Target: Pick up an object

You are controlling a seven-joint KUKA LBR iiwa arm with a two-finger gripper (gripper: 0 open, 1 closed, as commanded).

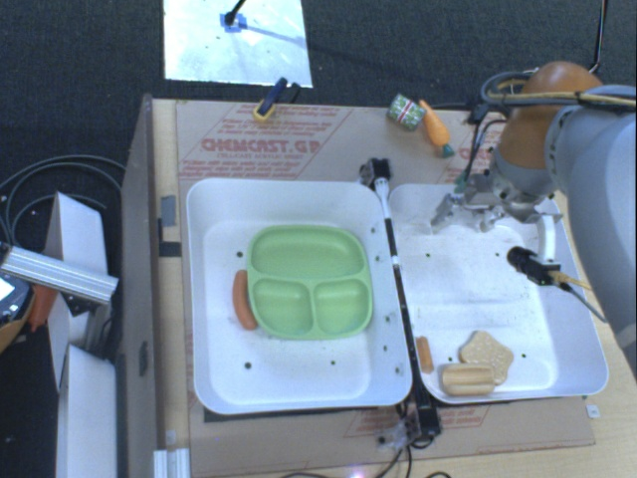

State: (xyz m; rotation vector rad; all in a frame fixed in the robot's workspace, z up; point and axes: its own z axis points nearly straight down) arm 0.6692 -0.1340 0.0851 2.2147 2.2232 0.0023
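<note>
Above the right bin's (pixel 577 366) far end, end effector (pixel 464 210) hovers, grip state unclear, apparently holding nothing, well apart from bread (pixel 486 352) and bun (pixel 466 377) at near edge, likely pre-approach.

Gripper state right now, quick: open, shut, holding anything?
Gripper: over the far end of the right bin, nothing seen between its fingers; open or shut cannot be told from this view.

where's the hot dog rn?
Camera view: the hot dog lies in the left bin, touching the left edge of the green divided plate.
</note>
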